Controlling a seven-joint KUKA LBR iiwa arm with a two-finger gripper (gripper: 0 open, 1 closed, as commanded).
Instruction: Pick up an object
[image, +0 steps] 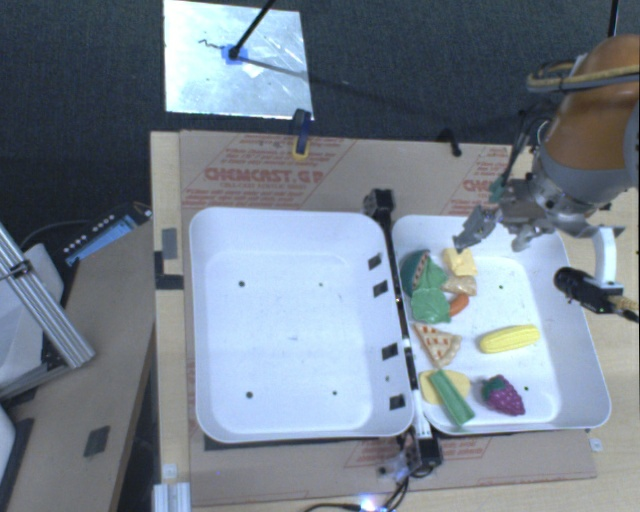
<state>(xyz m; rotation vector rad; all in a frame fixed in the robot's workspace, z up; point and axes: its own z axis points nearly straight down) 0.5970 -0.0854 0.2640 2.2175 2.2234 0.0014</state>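
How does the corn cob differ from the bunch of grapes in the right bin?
The corn cob is yellow; the bunch of grapes is purple with a small green stem end. The corn cob is long and smooth in outline and lies nearly level across the view; the grapes are shorter, lumpy and taper. The corn lies farther from the bin's near edge than the grapes. Both are toy foods in the right bin.

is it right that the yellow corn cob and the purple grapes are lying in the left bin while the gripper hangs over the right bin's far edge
Not quite: the camera view shows the yellow corn cob and the purple grapes lying in the right bin, not the left bin. The rest stands: the gripper hangs over the right bin's far edge.
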